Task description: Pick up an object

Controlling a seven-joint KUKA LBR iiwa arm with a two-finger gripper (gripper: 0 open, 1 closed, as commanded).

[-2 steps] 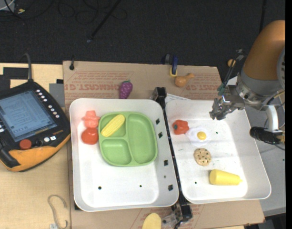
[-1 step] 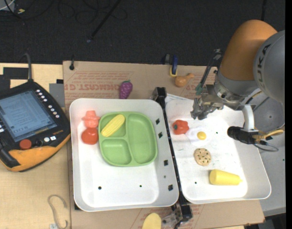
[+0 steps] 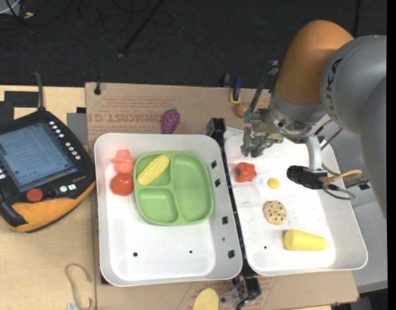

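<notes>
Hovering gripper: over the far left corner of the right bin, just above the red pepper toy; cannot tell if spread or pressed together, nothing seen pinched.
Left bin: green divided plate in the far half; yellow corn cob in the plate's upper left compartment; pink toy and red round toy just beside the plate's left rim.
Right bin: red pepper toy near the left wall; small yellow piece near it; cookie in the middle; yellow wedge toward the near edge.
Red pepper toy look: small, glossy red, lumpy, dark spot on top, lying on the bin floor, apart from the other items.
</notes>
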